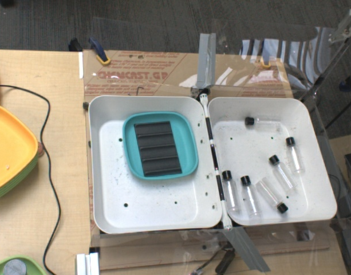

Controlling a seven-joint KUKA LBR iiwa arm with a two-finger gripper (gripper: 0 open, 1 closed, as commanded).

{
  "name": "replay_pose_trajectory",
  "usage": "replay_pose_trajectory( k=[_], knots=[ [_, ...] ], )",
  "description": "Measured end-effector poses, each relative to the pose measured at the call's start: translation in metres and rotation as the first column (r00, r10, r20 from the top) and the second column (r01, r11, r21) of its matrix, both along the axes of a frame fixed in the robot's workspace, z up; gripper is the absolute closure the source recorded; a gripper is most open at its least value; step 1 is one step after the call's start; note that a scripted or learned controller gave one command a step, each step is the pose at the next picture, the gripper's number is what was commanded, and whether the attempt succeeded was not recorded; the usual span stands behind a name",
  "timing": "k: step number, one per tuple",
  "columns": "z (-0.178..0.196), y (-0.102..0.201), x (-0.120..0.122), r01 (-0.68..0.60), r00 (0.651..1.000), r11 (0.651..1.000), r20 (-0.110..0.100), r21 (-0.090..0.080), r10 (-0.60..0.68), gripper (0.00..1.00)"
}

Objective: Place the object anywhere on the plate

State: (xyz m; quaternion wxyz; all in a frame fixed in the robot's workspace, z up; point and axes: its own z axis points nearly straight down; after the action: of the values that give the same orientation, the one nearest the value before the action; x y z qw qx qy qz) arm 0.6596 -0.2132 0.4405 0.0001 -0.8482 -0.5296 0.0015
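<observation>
Nothing placed yet: square teal plastic plate (160, 145) carries just its dark ribbed insert; clear black-capped vials (247, 195) sit in right white bin (312, 125). My fingers' state: can't tell.

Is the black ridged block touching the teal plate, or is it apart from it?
Touching. The camera view shows the black ridged block lying flat inside the teal plate, with the plate's rim visible all around it.

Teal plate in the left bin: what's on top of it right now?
A dark ribbed rectangular block lies on the teal plate, covering most of its centre. The plate surface beneath it is hidden. The capped clear tubes all lie in the right bin.
</observation>
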Motion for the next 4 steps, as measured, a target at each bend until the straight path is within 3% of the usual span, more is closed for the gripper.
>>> replay_pose_trajectory(
  k=[1, 2, 3, 4],
  knots=[
    [-0.0006, -0.0001, -0.0001, 0.164, 0.987, 0.987, -0.001, 0.0, -0.164, 0.0],
    [0.0006, -0.002, -0.0007, 0.328, 0.945, 0.945, 0.001, 0.001, -0.328, 0.0],
    [-0.0019, -0.0027, -0.0061, 0.456, 0.89, 0.89, -0.003, 0.0, -0.456, 0.0],
    [-0.0011, -0.0096, -0.0092, 0.591, 0.806, 0.806, -0.002, -0.001, -0.591, 0.0]
  ],
)
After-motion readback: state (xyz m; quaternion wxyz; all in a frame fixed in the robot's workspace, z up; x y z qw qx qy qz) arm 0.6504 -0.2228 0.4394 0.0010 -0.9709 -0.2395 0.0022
